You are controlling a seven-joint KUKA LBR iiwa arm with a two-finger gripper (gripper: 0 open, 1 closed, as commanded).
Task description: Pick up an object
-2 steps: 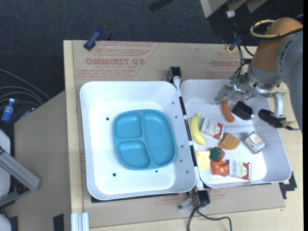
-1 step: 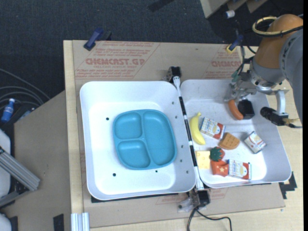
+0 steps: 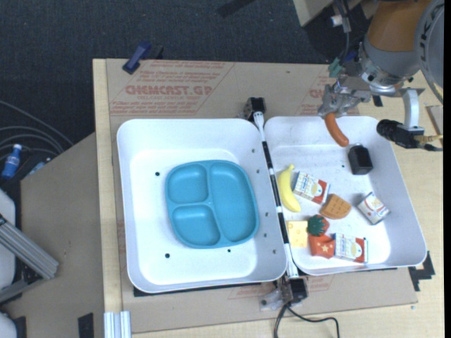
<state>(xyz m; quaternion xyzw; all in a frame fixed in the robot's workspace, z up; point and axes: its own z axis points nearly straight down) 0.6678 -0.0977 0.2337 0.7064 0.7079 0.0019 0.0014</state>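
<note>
My gripper (image 3: 334,111) hangs over the back edge of the right bin (image 3: 409,210). Its fingers are shut on the top end of an orange sausage (image 3: 337,130), which slants down from them toward the bin's back. Lower in that bin lie a banana (image 3: 287,189), a black block (image 3: 360,159), three small cartons (image 3: 310,186) (image 3: 372,208) (image 3: 350,247), a brown waffle piece (image 3: 336,207), a yellow cheese slab (image 3: 297,233) and a red and green toy (image 3: 320,236).
The left bin (image 3: 141,160) holds a blue divided plate (image 3: 210,203). A black clamp (image 3: 255,107) sits at the back where the bins meet. A blue object (image 3: 137,57) lies on the bench's far left corner. The arm's grey body (image 3: 402,27) fills the upper right.
</note>
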